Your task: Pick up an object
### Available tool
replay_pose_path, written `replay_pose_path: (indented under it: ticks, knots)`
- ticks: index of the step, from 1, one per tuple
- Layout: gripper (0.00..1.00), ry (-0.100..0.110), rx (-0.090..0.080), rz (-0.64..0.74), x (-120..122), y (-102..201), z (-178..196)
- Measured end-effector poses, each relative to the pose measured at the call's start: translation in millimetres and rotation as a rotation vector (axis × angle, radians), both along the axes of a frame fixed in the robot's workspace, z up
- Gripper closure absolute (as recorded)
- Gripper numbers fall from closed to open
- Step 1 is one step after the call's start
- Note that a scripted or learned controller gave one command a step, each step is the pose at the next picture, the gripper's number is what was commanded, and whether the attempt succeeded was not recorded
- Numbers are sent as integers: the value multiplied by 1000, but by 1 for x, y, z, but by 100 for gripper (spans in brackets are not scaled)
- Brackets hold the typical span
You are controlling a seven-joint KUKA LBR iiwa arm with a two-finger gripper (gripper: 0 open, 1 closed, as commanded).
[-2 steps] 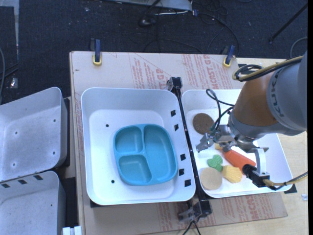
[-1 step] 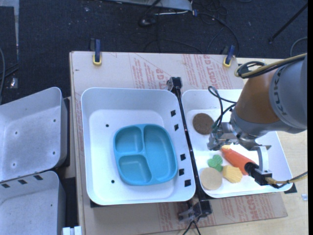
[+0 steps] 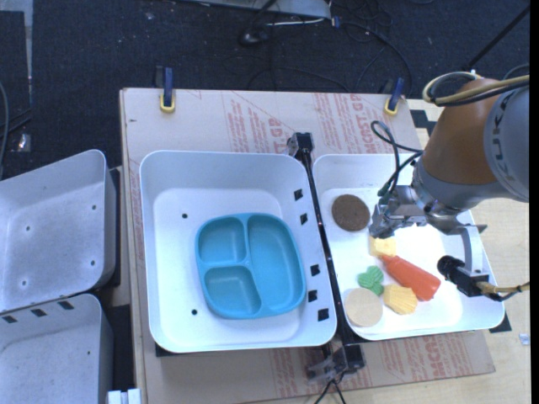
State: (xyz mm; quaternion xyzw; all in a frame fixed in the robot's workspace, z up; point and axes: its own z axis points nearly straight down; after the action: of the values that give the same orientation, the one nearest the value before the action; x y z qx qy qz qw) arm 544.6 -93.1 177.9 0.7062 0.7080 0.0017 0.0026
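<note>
Camera view, slanted down: red mirrored lettering runs across the cardboard bench top, too reversed to read. Left bin carries a blue divided tray. Right bin holds a brown disc, a yellow block, and an orange carrot lying lengthwise toward lower right. The gripper hangs over the block; finger spread probably unreadable from here.

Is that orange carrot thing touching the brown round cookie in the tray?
Apart. The camera view shows the orange carrot lying lower right of the brown cookie, with bare white bin floor between them.
</note>
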Motion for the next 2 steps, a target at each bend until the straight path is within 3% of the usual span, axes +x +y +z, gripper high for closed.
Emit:
replay_pose_path:
  ticks: [2]
  knots:
    - [100, 0, 0, 1, 0, -3, 114]
